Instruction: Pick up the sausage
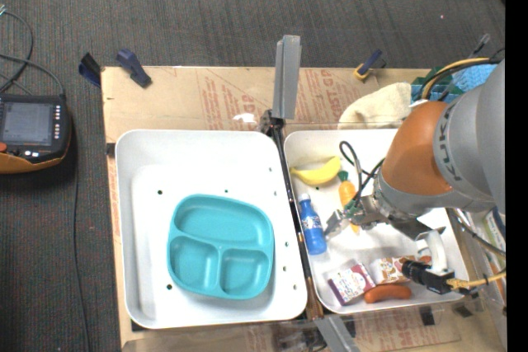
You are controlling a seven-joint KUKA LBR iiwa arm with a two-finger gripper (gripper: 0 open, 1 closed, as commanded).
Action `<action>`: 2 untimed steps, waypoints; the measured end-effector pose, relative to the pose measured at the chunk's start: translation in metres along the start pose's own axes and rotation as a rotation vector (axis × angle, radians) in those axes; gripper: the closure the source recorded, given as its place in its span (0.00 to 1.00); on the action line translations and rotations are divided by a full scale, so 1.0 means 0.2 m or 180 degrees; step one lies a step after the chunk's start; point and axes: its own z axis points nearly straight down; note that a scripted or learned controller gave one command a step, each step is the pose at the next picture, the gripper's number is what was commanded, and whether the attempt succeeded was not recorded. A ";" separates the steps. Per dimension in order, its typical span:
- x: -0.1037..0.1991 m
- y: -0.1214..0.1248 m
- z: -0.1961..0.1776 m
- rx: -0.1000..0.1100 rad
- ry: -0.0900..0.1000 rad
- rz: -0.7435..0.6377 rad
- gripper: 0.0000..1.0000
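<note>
The sausage (pixel 386 293) is a short reddish-brown link lying near the front wall of the right bin (pixel 373 141). It sits just in front of a red-and-white packet (pixel 388 269) and to the right of a purple packet (pixel 348 283). My gripper (pixel 340 220) hangs low over the middle of the same bin, up and to the left of the sausage and well apart from it. It is just right of a blue bottle (pixel 311 226) and below a small orange carrot-like piece (pixel 347 191). Nothing of the sausage is under the arm.
A banana (pixel 318 171) lies at the back of the right bin. The left bin (pixel 140 177) holds a teal divided plate (pixel 221 246). A cloth (pixel 375 107) and blue clamps sit on the cardboard behind the bins.
</note>
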 end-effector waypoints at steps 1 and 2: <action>-0.22 -0.24 0.01 0.0006 0.0036 -0.0789 0.00; -0.03 0.07 0.01 0.0017 0.0030 0.0371 0.00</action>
